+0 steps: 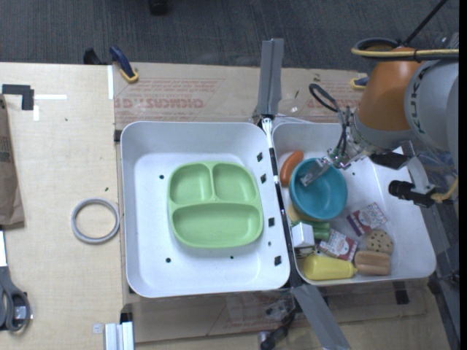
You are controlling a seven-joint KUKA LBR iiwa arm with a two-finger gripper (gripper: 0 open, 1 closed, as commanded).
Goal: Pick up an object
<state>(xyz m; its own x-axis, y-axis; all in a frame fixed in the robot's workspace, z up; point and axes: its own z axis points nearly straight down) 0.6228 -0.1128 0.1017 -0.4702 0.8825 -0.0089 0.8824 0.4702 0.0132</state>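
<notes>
My gripper (330, 164) hangs over the right bin (412, 228), at the upper right rim of a blue bowl (321, 194). Its tip reaches into the bowl, where a small metallic part shows. Behind the gripper rise the orange band and the grey wrist. An orange-red object (290, 165) lies against the bowl's left side. In front of the bowl lie a yellow object (326, 268), a bread roll (372, 263), a brown cookie (379, 240) and two printed packets (367, 216) (337, 245). Nothing visibly sits in the gripper.
A green divided plate (215, 204) lies in the left bin (139, 195). On the bench to the left are a grey tape ring (95, 219), scissors (11, 308) and a blue clamp (124, 63). A grey divider rail (271, 79) stands between the bins.
</notes>
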